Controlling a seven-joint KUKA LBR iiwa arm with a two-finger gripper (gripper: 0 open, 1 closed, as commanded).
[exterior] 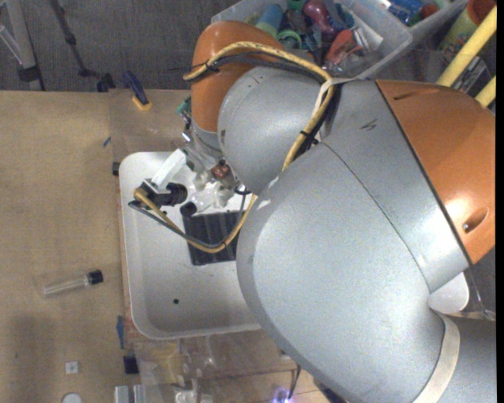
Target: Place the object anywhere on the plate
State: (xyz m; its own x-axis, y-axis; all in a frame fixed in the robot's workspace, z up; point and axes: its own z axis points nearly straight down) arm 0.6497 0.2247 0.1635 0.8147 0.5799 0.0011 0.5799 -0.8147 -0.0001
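The grey metal arm with its orange band (236, 47) takes up the middle and the whole 3 o'clock side of the view. It reaches toward 9 o'clock over a shallow white plastic bin (157, 311). A yellow cable (260, 52) runs along the arm's upper casing and loops down under the wrist.

The two-finger gripper (189, 197) hangs low inside the bin, near the bin's 12 o'clock end, among white and black fittings. Whether the claw is wide or narrow cannot be told, since the wrist and cable cover it.

A black ribbed rectangular block (209, 230) is just at 5 o'clock of the gripper, low over the bin floor. Whether it touches the gripper, and whether it is the task's object, cannot be told. A small dark speck (176, 300) lies on the bin floor at 6 o'clock of the block.

On the bare wooden bench (55, 181), at 9 o'clock of the bin and well apart from it, lies a small clear vial with a black cap (72, 282). A clear tub of colourful toys (331, 24) stands at 12 o'clock, behind the arm.
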